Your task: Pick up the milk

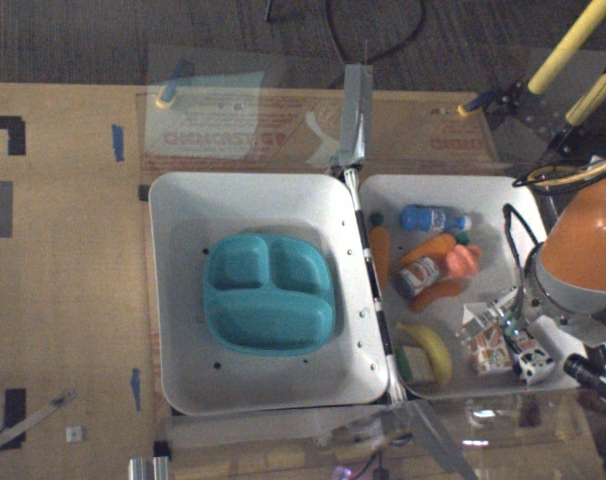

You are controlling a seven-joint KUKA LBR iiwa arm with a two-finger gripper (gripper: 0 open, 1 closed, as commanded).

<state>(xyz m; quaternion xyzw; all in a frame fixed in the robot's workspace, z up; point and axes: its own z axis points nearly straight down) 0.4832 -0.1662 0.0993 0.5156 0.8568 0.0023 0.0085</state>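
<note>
While hanging over the right bin (453, 182), gripper (511, 315) state impossible to tell, centre above the cow-spotted milk carton (530, 363) near the five-o'clock corner. Descend straight, sparing the printed box (486, 346) just beside it at nine o'clock.

- White bins: two, a left bin (173, 268) and a right bin (483, 193).
- Teal divided plate (269, 293): one.
- Blue bottle (433, 218): one.
- Carrots: two, one (381, 256) by the divider and one (430, 248) mid-bin.
- Banana (430, 351): one.
- Milk cartons: two, one (490, 346) plain and one cow-spotted (529, 360).
- Robot arm (583, 258): one.
</note>
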